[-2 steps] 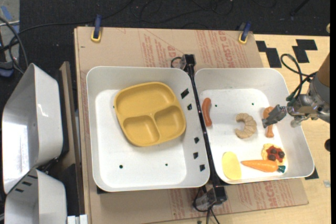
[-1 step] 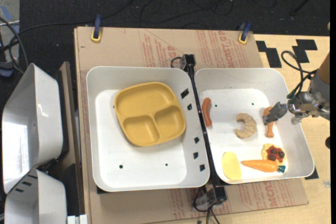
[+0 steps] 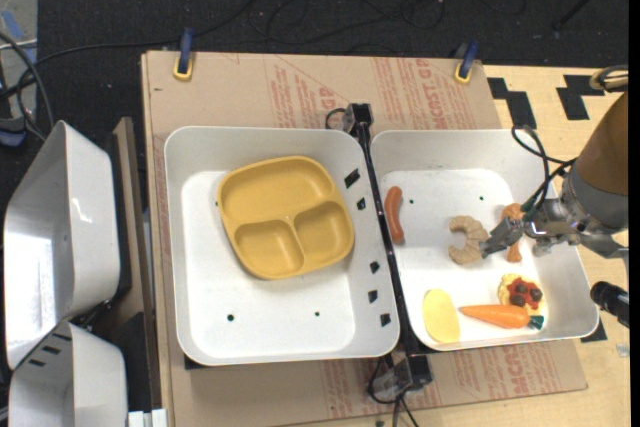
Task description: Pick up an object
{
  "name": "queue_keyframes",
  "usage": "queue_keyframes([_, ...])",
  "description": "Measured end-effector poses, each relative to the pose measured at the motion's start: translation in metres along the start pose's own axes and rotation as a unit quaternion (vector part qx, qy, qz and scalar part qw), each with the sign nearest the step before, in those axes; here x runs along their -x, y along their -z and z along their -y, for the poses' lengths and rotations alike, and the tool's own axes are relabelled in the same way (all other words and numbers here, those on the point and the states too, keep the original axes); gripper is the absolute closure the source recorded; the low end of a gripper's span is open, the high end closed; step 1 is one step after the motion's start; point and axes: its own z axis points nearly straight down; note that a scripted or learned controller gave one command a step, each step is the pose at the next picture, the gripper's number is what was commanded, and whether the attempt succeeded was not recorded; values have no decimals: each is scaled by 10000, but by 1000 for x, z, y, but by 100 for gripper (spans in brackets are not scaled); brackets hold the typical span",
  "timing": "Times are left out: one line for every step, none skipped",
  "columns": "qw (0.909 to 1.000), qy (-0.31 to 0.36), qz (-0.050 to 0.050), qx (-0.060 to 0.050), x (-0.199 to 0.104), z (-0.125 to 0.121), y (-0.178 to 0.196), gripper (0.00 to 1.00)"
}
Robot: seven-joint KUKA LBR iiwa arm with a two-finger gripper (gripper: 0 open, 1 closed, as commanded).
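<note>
The right bin (image 3: 440,155) holds a brown sausage (image 3: 395,213), a tan curved pastry-like piece (image 3: 466,239), a yellow oval slice (image 3: 440,315), an orange carrot (image 3: 495,316) and a small yellow piece topped with red and dark berries (image 3: 522,292). My gripper (image 3: 503,238) reaches in from the right and hangs just right of the tan piece, with its dark fingers spread. Nothing sits between them. A small orange bit (image 3: 513,211) shows just above the gripper.
The left bin (image 3: 200,315) carries a yellow divided plate (image 3: 285,215). A black divider runs between the two bins. The arm's orange band (image 3: 612,150) is at the right edge. Cables lie on the dark floor beyond the cardboard base.
</note>
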Motion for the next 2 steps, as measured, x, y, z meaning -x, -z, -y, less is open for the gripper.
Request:
queue_keyframes([10000, -1, 2, 0, 0, -7, -61, 0])
queue_keyframes([10000, -3, 7, 16, -1, -7, -73, 0])
